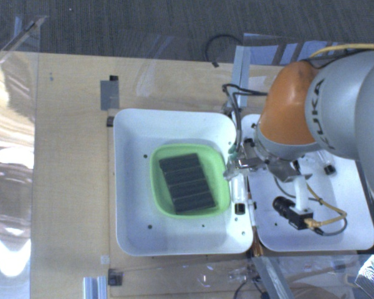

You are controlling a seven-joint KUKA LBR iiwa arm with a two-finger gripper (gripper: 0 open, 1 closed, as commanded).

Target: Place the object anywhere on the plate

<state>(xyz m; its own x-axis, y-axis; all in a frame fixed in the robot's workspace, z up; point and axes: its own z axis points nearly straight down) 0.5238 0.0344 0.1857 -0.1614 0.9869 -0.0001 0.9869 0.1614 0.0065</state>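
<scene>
Bench: A pale wooden bench (62, 167) fills your view, with grey carpet (143, 11) beyond its far edge and two white bins side by side on it.
Object: The dark ribbed block (187, 182) lies flat on the green plate, slightly skewed, wholly inside the rim.
Plate: The green plate (157, 167) sits right of centre in the left bin (131, 167), its right edge close to that bin's right wall.
End effector: The end effector (238, 167) hangs at the seam between the bins, just beside the plate's right edge and apart from the block. The wrist hides it, so you cannot tell whether it is apart or together.
Arm: The grey arm (349, 92), with its orange band (290, 111), looms over the right bin (355, 229).
Progress: By how things lie, the placing looks done.
Risk: The end effector is so near the plate's right rim that a sideways or low move could catch it, tilt the plate and slide the block off. Lift clear first.
</scene>
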